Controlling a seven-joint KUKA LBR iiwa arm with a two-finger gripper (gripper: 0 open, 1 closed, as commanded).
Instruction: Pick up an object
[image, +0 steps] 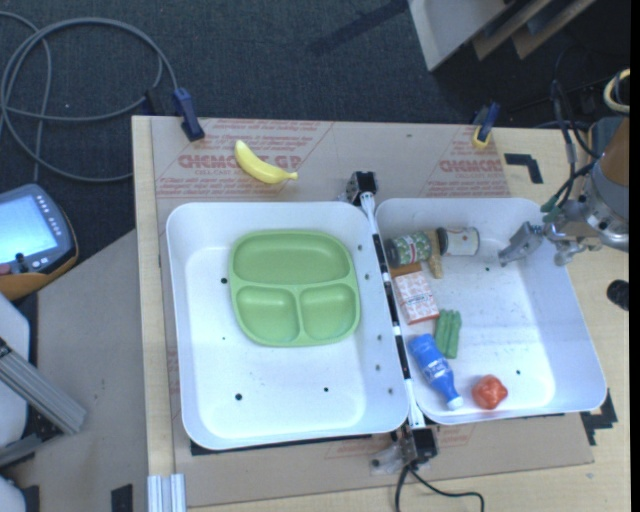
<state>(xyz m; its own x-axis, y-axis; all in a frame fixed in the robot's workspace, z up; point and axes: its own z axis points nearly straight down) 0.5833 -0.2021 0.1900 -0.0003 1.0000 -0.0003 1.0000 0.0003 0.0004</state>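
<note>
The right bin (560, 300) holds several objects along its left side. A small bottle (430, 246) with a green label lies on its side near the top. Below it lie a red-and-white packet (414, 297), a green pod-like piece (447, 332), a blue bottle (436, 369) with a white cap and a red round fruit (489, 392). My gripper (540, 248) hangs over the bin's upper right part, to the right of the small bottle and apart from it. Its fingers (515, 244) are spread, open, with nothing between them.
The left bin (200, 340) bears a green divided plate (295, 287). A yellow banana (263, 163) lies on the cardboard bench above that bin. Two blue clamps (187, 113) grip the bench's far edge. A black bracket (362, 184) sits where the bins meet.
</note>
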